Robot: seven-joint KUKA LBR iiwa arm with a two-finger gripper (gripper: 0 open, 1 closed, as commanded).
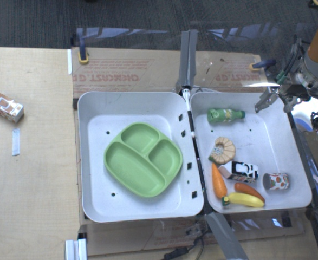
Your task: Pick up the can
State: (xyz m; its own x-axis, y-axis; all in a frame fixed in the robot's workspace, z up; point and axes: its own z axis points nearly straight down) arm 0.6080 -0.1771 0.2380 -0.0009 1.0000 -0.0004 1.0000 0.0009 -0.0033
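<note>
Camera view: can (277, 181) lies in right bin (297, 145); green plate (143, 159) fills left bin (88, 145); gripper (276, 100) spread apart.

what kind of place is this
Likely a robot lab's test bench: two white bins clamped to a board, toy food such as a banana, and a robot claw over them.

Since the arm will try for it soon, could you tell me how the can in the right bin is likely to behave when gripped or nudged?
The can lies on its side near the right bin's lower right corner, so a nudge would probably roll it. Its rounded body looks rigid, likely firm but perhaps slippery to pinch. The sloping bin wall close by may stop a roll, though it could crowd the gripper.
</note>
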